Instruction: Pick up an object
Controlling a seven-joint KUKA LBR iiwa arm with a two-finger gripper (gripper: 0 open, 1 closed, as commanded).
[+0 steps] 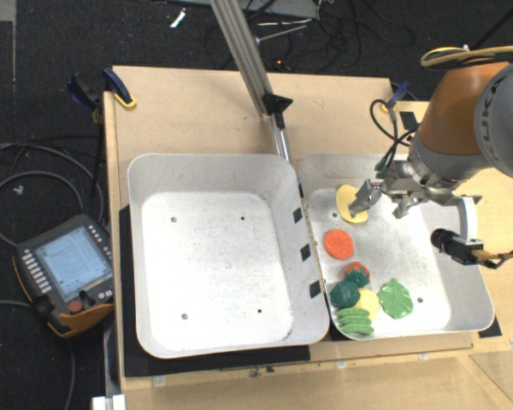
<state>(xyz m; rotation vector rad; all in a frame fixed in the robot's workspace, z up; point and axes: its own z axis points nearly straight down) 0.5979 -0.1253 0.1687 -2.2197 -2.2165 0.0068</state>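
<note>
The right bin (462,314) holds several small toy foods. A pale yellow piece (350,205) lies at its far left. An orange disc (339,244) sits just below it. Toward the front are a small red piece (356,272), a dark green piece (344,295), a yellow piece (368,302), a light green leaf (395,299) and a striped green piece (354,320). My gripper (383,203) hangs over the far part of this bin, open, with nothing between its fingers. Its left finger (364,197) is right beside the pale yellow piece.
The left bin (154,178) lies alongside, its inner wall meeting the right bin's. A slanted metal pole (244,45) crosses the back of the bench. A black cable clip (449,244) hangs off the arm over the right bin's right side. A teach pendant (64,267) lies on the floor at left.
</note>
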